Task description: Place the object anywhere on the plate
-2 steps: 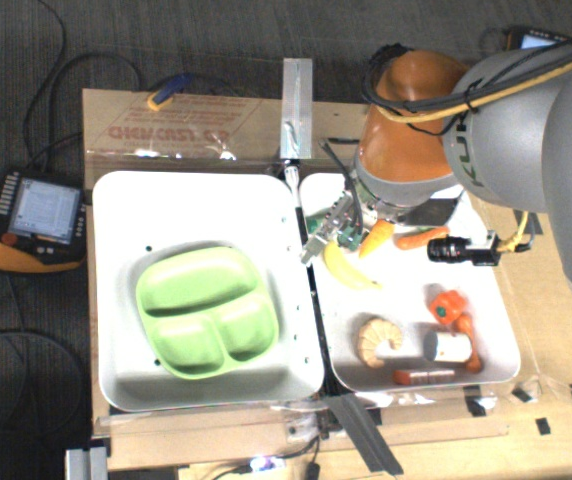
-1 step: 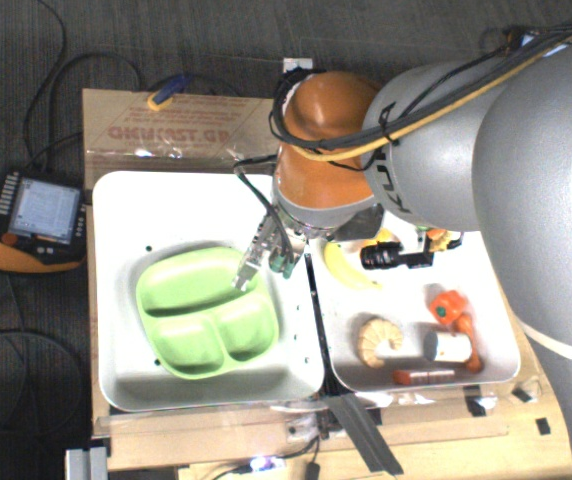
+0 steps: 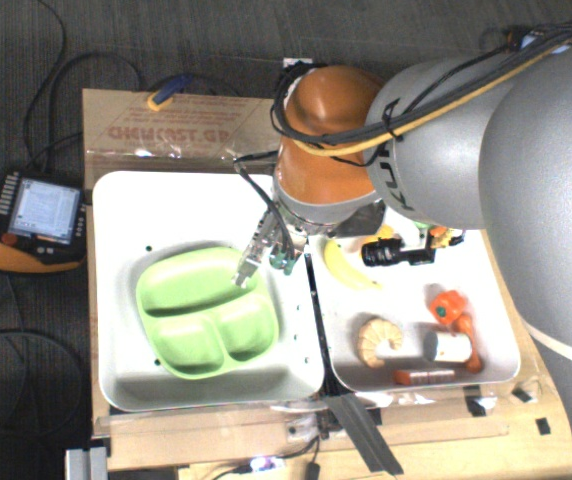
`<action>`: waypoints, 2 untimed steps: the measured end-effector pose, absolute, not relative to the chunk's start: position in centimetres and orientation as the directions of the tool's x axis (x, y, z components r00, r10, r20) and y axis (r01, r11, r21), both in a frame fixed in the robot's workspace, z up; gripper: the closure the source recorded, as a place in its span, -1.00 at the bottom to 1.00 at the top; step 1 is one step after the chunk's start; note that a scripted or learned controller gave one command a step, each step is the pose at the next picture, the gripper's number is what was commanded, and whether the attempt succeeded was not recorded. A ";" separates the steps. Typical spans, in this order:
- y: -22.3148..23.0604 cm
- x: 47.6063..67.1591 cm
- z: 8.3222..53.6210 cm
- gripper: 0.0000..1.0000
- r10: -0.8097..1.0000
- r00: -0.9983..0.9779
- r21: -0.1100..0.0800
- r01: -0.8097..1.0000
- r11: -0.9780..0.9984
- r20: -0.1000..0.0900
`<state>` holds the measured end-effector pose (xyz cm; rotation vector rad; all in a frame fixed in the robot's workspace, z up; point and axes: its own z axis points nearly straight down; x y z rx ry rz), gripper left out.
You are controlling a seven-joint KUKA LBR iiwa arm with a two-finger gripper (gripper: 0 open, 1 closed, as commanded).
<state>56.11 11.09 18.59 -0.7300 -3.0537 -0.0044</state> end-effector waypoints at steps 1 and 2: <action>7.8 53.6 18.3 1.00 0.528 -0.849 0.000 0.528 0.849 0.002; 7.9 53.6 19.1 1.00 0.527 -0.850 0.002 0.527 0.850 0.005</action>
